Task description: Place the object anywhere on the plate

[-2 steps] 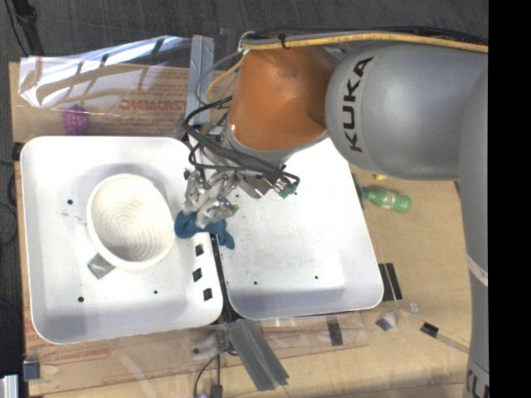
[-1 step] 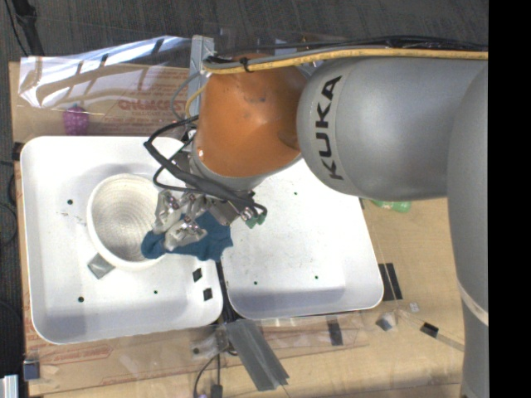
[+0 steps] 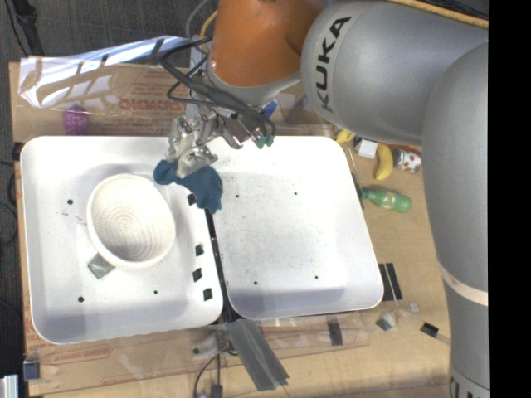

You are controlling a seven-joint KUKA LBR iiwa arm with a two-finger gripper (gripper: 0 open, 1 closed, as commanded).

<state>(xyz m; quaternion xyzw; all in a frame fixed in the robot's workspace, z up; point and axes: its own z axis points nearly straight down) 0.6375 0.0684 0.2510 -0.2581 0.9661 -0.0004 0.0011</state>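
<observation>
- The gripper [image 3: 192,157] hangs over the back of the seam between the two white bins, its metal fingers pointing down and closed on a blue cloth-like object [image 3: 203,186].
- The blue object dangles from the fingertips — one lobe toward the left bin [image 3: 50,222], the larger part draped down over the divide between the bins.
- A white plate [image 3: 131,220] with concentric ridges sits in the left bin, just beside the blue object on its left; the object is not on it.
- A small grey piece [image 3: 99,266] lies touching the plate's near-left rim.
- The right bin [image 3: 332,222] shows dark speckles on its floor.
- Outside the bins, on the bench to the right — a yellow banana toy [image 3: 382,162] and a green bottle-like item [image 3: 387,198].
</observation>
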